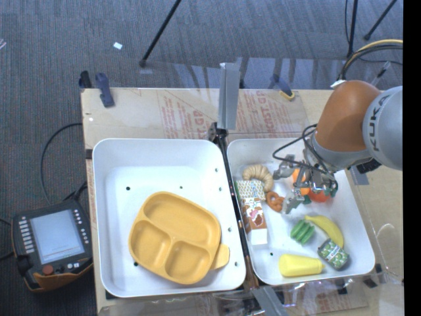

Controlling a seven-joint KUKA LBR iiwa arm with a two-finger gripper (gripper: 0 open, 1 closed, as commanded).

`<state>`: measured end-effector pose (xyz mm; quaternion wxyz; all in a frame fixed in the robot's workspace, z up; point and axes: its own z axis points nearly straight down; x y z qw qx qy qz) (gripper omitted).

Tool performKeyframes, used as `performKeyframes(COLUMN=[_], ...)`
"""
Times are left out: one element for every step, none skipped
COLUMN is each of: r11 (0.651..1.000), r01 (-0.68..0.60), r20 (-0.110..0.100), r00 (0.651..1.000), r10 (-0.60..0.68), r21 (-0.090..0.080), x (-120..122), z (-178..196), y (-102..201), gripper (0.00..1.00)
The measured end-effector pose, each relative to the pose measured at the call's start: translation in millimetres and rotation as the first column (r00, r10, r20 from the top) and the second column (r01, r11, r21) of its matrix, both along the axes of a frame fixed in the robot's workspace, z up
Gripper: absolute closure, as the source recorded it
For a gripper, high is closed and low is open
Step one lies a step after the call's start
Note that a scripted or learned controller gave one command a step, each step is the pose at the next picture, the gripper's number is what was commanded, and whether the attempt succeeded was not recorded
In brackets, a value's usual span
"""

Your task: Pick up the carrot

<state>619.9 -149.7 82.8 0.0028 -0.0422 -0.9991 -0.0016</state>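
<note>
The carrot [318, 191], orange with a bit of green, lies in the upper right part of the right bin [365, 242]. The arm's wrist partly covers it. My gripper [290, 186] hangs low over the bin just left of the carrot. Its two grey fingers [293, 201] stand apart, so it is open. One finger is near a small orange ring-shaped toy [275, 201], the other higher up. I see nothing held between the fingers.
The right bin also holds a croissant [256, 173], a printed carton [252, 210], green beans [302, 231], a banana [327, 228], a yellow wedge [300, 264] and a green can [333, 254]. A yellow divided plate [176, 236] lies in the left bin [105, 176].
</note>
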Motion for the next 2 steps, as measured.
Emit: performKeyframes(r11=[1.0,0.999], r01=[-0.004,-0.042], r20=[0.0,0.0], r00=[1.0,0.999], r10=[0.004,0.042], r21=[-0.001,-0.001], x=[2,-99], z=[8,2], y=[2,4], gripper=[1.0,1.0])
